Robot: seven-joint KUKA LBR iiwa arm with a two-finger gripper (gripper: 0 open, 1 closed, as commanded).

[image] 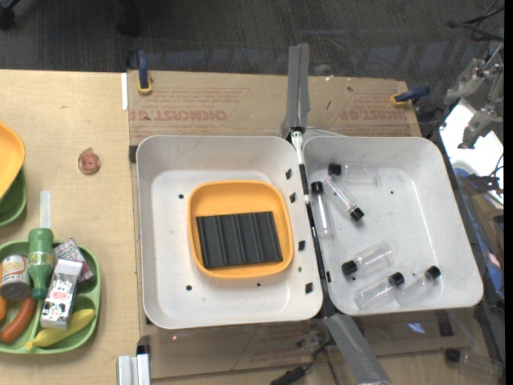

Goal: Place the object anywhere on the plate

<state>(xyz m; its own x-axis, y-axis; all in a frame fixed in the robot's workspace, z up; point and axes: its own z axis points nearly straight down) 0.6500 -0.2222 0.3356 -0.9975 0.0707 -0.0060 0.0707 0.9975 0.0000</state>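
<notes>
Item 1: left bin, white and shallow. It holds an orange plate at its middle, with a dark ribbed insert lying in the plate.

Item 2: right bin, white, touching the left bin along the shared edge. I count about six clear vials with black caps, all lying on their sides. Three are toward the near edge and three are toward the far left corner. None is on the plate.

Item 3: wooden surface left of the bins. It carries a green tray of toy food and a small pink disc.

Item 4: claw. I cannot tell its state.
</notes>
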